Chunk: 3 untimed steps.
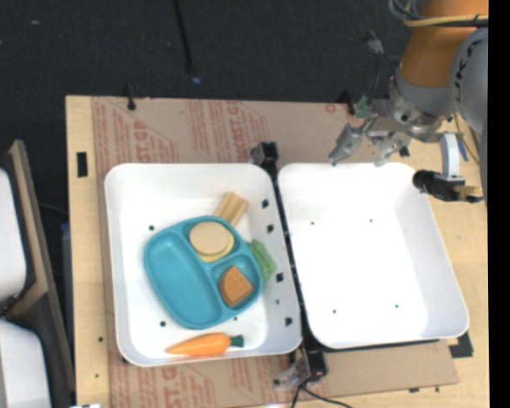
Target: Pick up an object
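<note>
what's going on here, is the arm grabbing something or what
Nothing is grabbed yet. The arm's gripper hangs over the far edge of the right bin, its jaws spread apart with nothing between them. All the objects sit in the left bin: a blue divided tray holding a round cracker-like piece and a brown toast-like piece, a tan block behind the tray, a green item at its right edge, and a toy carrot near the front wall.
</note>
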Each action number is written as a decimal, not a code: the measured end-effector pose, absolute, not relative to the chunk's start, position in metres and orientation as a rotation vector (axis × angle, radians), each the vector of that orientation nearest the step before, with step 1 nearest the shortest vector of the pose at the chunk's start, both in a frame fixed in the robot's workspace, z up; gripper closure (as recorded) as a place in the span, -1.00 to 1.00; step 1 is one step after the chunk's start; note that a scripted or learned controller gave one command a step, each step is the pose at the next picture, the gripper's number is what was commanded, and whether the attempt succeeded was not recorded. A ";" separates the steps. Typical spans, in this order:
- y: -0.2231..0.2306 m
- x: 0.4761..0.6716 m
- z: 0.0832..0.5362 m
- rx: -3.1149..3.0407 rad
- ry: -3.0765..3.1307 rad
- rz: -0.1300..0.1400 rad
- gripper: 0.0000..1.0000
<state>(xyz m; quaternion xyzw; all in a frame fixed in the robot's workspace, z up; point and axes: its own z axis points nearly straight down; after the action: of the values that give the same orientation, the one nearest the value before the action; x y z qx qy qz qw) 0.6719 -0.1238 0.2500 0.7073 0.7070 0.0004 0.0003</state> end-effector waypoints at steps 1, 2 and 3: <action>-0.142 0.673 0.208 2.224 2.220 -0.003 -1.00; -0.149 0.672 0.185 2.223 2.221 -0.002 -1.00; -0.161 0.673 0.153 2.224 2.221 -0.003 -1.00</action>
<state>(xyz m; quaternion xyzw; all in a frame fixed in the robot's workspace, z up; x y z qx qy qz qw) 0.6726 -0.1605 0.1530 0.7076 0.7066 -0.0009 -0.0006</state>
